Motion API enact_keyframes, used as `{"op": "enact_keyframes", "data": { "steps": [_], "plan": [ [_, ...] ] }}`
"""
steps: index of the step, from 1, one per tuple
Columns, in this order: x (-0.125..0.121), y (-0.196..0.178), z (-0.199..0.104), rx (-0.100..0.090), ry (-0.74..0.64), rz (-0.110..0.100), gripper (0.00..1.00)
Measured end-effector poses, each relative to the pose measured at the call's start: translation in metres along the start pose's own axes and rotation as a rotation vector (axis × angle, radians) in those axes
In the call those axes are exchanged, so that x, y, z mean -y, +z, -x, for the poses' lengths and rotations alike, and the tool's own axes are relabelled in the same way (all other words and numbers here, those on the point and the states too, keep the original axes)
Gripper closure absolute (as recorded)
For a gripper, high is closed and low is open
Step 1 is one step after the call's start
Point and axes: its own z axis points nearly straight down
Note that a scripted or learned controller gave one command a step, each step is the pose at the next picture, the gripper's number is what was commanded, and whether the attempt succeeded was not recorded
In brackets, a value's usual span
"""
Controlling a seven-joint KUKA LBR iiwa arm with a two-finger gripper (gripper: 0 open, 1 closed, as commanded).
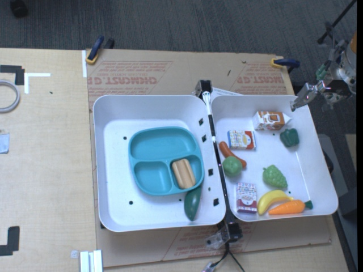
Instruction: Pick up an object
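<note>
Camera view. Gripper [299,100] at far right corner of right bin [323,152], above the rim; open or shut: cannot tell. Nearest, by the far edge: small carton [269,120], dark green pepper [290,137]. Mid-bin: second carton [241,139], hot dog [232,153] against left wall, green round vegetable [231,166], leafy green [274,177]. Near edge crowded: third carton [246,198], banana [272,200], carrot [288,207]. Open floor along right wall. Left bin [108,152]: teal tray [153,152] holding bread roll [182,173]; dark green vegetable [192,203] at near right corner.
</note>
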Motion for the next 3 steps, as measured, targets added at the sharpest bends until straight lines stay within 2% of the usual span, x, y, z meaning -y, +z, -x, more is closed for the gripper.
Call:
{"op": "enact_keyframes", "data": {
  "steps": [1, 2, 3],
  "plan": [
    [-0.049, 0.155, -0.047, 0.006, 0.000, 0.016, 0.00],
    [-0.058, 0.161, 0.002, -0.010, -0.009, 0.026, 0.00],
    [-0.045, 0.162, -0.030, 0.017, -0.002, 0.031, 0.00]
  ]
}}
